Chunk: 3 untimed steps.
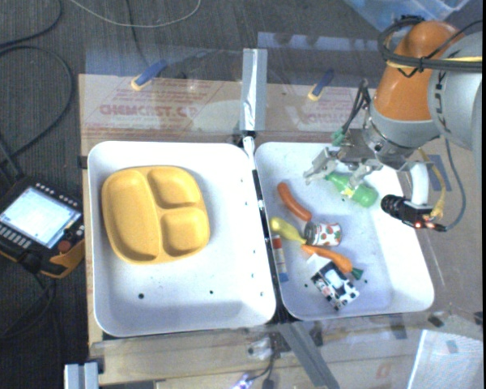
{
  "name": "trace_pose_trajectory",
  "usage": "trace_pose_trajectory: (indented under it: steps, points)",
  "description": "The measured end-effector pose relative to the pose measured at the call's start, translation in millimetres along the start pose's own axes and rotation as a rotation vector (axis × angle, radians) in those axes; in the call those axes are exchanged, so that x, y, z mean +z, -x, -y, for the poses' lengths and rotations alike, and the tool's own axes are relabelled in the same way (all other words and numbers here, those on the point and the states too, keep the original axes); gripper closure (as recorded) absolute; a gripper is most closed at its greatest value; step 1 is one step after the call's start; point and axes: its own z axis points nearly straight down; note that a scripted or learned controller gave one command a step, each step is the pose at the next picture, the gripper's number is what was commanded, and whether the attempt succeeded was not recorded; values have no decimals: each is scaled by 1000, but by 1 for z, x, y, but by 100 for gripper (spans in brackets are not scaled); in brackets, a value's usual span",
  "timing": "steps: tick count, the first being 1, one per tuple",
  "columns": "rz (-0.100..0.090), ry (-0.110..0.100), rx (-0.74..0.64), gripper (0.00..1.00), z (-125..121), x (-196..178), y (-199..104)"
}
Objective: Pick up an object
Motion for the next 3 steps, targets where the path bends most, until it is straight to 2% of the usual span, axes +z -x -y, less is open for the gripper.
trace_pose_trajectory:
  steps: [1, 2, 3]
  points:
    - [0, 3, -53, 0, 34, 114, 7]
    - [-1, 3, -53, 100, 34, 105, 6]
    - [-1, 2, -53, 0, 34, 105, 6]
